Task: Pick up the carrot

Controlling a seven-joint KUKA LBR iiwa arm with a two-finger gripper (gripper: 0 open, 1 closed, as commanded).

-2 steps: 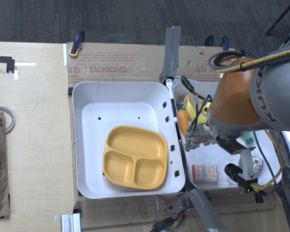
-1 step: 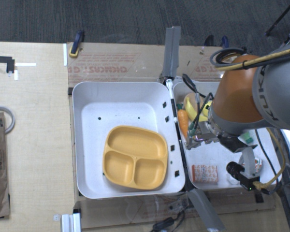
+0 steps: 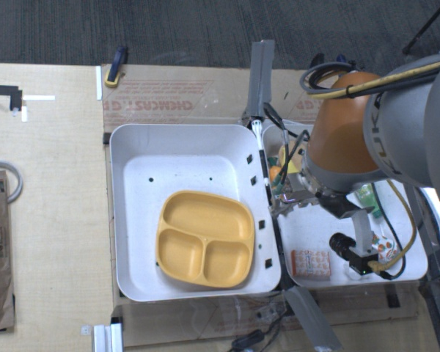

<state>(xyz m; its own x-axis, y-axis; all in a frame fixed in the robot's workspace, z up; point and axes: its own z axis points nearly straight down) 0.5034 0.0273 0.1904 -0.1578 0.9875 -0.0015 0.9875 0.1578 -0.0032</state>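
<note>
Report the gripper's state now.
Gripper: cannot be told; it sits low in the right bin, under the arm.

We see our arm [image 3: 396, 116] reaching in from the right, its grey links and orange band bulking large at the upper right of the view. Our wrist bends downward, and the gripper [image 3: 290, 193] hangs low beneath it, wrapped in cables.
</note>
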